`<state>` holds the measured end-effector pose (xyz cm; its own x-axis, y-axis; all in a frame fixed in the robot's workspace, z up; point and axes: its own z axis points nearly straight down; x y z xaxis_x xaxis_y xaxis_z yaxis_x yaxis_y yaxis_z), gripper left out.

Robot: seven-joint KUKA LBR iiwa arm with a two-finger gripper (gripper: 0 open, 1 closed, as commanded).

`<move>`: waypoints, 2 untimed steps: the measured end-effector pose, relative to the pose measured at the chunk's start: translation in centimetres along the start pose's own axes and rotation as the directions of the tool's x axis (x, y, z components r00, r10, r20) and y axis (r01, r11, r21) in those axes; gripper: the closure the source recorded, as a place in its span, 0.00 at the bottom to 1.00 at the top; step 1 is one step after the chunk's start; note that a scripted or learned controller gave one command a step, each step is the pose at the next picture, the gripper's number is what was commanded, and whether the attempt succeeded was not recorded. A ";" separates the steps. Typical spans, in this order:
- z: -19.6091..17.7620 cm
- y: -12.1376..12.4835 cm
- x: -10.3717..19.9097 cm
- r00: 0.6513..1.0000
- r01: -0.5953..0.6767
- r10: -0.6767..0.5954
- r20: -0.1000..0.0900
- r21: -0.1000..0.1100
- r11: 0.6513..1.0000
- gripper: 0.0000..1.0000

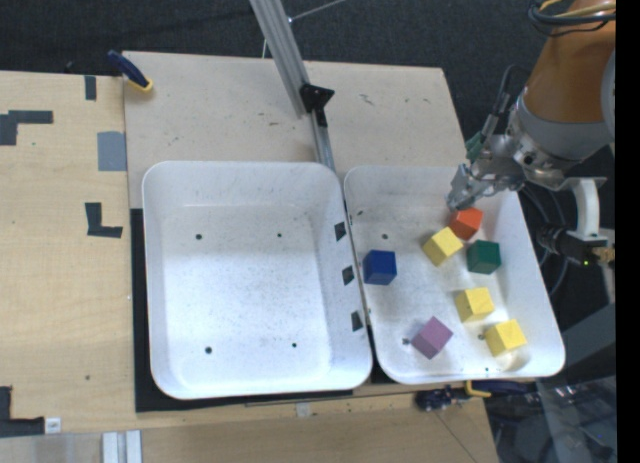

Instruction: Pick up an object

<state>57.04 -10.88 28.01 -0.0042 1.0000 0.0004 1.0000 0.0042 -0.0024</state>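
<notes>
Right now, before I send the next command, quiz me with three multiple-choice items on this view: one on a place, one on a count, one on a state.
1. Which bin holds the blocks?
A. the right bin
B. the other bin
C. both

2. How many yellow blocks are there?
A. one
B. two
C. three

3. Where is the gripper?
A. over the purple block
B. just above the orange block
C. outside both bins

Answers: 1 A, every block lies there. 2 C, yellow blocks at and. 3 B, its tip sits directly over that block.

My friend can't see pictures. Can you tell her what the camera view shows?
A grey and orange robot arm's gripper hovers just above an orange block in the right white bin, among yellow, green, blue and purple blocks. The left white bin sits beside it.
</notes>
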 end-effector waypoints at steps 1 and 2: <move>0.9 -0.8 6.2 1.000 0.003 -0.003 -0.001 0.000 1.000 1.00; 3.2 -1.6 11.2 1.000 0.002 -0.002 -0.001 0.002 1.000 1.00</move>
<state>55.39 0.30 24.84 -0.0059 1.0000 0.0013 1.0000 0.0059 -0.0042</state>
